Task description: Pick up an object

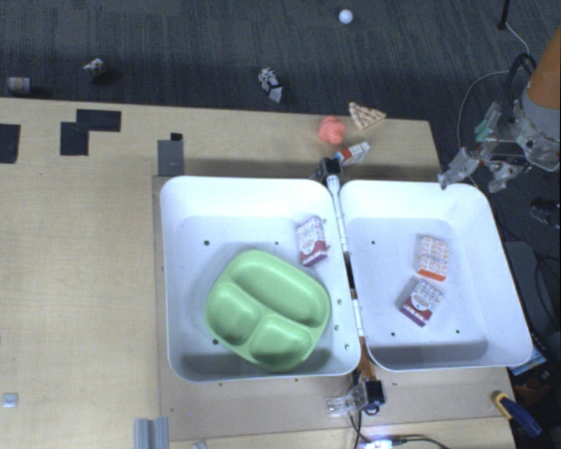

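- A two-finger gripper (pixel 474 172) on a grey arm (pixel 539 114) with an orange band hangs over the far right corner of the right bin (pixel 456 346), just outside its rim. Its fingers stand apart, with nothing between them.
- Two small packets lie in the right half of the right bin. A pale orange-and-white packet (pixel 431 257) sits nearer the far edge. A red-and-white packet (pixel 422 301) lies just beside it, toward the near edge.
- The left bin (pixel 180 263) carries a green divided tray (pixel 267 307), tilted and filling most of its near half.
- A third small packet (pixel 310 240), red and white, rests near the left bin's right edge, just beyond the green tray.
- The two bins sit side by side on a pale wooden bench (pixel 79 289), their inner rims touching.
- Past the bins' far edge, on the bench, lie a pink ball (pixel 331 131), a wedge-shaped toy (pixel 365 115) and a small tube (pixel 354 154), close together.
- Black patches (pixel 89 127) mark the bench's far left corner.
- On the dark carpet (pixel 193 44) beyond the bench lie a white ball (pixel 345 16) and a few small scraps.
- Cables (pixel 495 88) loop behind the arm at the right.
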You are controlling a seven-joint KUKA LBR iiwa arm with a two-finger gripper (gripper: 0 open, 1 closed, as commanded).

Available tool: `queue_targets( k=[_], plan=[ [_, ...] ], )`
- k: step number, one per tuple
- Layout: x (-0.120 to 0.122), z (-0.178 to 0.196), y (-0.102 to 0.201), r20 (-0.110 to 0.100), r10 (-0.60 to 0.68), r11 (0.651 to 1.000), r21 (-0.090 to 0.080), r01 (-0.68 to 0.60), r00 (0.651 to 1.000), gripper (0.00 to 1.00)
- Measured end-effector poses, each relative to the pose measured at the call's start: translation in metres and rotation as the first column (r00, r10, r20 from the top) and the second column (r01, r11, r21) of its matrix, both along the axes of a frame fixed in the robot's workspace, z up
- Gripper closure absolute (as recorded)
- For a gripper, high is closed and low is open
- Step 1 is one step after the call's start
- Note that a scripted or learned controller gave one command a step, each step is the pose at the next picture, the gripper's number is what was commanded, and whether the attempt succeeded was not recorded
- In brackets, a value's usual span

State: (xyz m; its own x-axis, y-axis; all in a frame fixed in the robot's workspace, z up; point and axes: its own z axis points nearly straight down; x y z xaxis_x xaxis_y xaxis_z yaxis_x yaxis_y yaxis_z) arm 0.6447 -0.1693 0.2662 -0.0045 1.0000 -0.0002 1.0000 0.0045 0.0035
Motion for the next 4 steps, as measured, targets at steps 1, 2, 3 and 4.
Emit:
queue_targets(
  k=[1, 2, 3, 4],
  plan=[
    [0.012, -0.132, -0.015, -0.005, -0.003, 1.0, 0.001, 0.003, 1.0, 0.0],
    [-0.036, -0.182, -0.019, 0.0, -0.002, 1.0, -0.001, 0.002, 1.0, 0.0],
    [-0.034, -0.169, -0.018, 0.007, -0.001, 1.0, -0.001, 0.001, 1.0, 1.0],
    [-0.072, -0.074, 0.039, 0.003, 0.0, 1.0, 0.0, 0.0, 1.0, 1.0]
  ],
)
